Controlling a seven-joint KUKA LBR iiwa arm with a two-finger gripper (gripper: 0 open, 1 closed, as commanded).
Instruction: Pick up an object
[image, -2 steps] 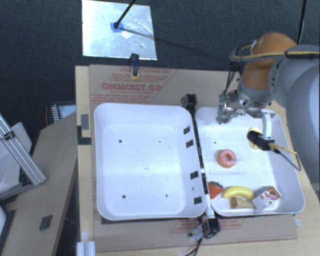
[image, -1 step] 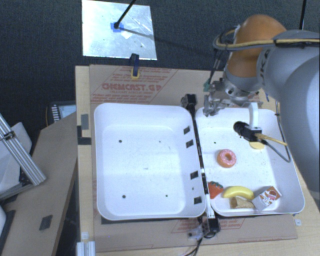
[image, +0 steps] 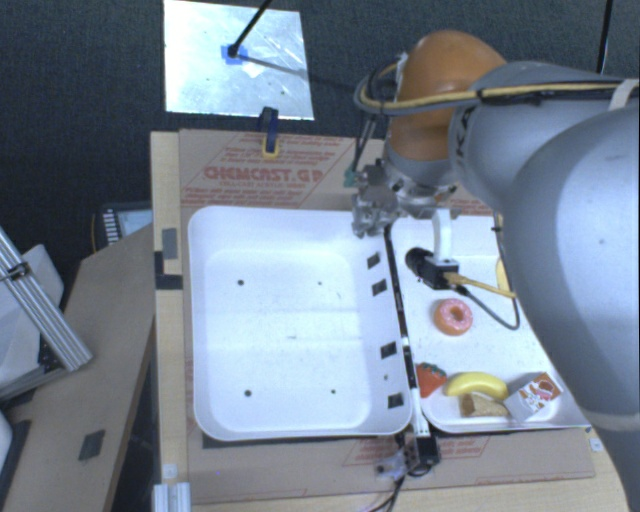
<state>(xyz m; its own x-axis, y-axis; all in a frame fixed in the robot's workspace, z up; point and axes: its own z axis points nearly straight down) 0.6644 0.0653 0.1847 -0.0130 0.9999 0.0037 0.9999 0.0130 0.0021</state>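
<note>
Arm (image: 540, 200) covers much of the right bin (image: 470, 420). Left bin (image: 280, 320) beside it. Claw (image: 375, 210) at the bins' far divider, can't tell its state. Banana (image: 475, 383), doughnut (image: 453, 317), strawberry (image: 431, 379) lie near. Risk: claw hits the divider and misses.

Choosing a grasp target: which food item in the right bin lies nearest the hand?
The donut, pink and round; the banana and strawberry lie farther from the hand.
</note>
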